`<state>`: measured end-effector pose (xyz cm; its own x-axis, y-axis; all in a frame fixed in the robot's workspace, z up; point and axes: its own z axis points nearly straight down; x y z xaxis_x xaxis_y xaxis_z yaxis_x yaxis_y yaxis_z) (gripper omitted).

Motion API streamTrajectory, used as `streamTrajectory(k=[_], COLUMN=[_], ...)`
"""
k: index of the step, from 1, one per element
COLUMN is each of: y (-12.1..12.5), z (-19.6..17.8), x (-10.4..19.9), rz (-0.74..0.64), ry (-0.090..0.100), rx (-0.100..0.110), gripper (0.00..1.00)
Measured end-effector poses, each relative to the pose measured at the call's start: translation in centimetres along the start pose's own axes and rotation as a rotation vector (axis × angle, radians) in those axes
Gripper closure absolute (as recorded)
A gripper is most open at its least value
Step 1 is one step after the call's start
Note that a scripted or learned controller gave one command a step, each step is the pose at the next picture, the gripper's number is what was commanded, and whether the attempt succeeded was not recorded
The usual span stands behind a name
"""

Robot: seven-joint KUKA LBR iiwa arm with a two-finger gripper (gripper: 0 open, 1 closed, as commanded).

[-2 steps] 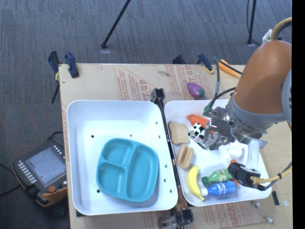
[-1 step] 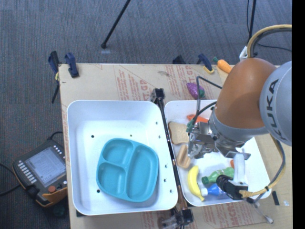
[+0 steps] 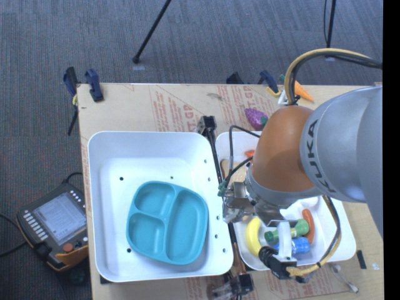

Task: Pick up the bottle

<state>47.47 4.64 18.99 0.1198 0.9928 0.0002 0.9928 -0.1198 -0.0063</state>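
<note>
The bottle (image 3: pixel 292 242) lies in the right bin (image 3: pixel 347 250) beside a banana (image 3: pixel 252 235), under the arm's jaws, whose opening I cannot tell, so descend centred on its body.

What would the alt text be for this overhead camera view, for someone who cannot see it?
A grey robot arm with an orange band reaches low into the right white bin, over small toys including a yellow banana. The left white bin holds a blue divided plate.
</note>
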Motion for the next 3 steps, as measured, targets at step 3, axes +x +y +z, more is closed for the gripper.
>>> streamTrajectory(k=[3], y=[-0.6], z=[0.3], x=[4.7], rz=[0.097], ry=[-0.001], rx=[0.000], gripper=[1.00])
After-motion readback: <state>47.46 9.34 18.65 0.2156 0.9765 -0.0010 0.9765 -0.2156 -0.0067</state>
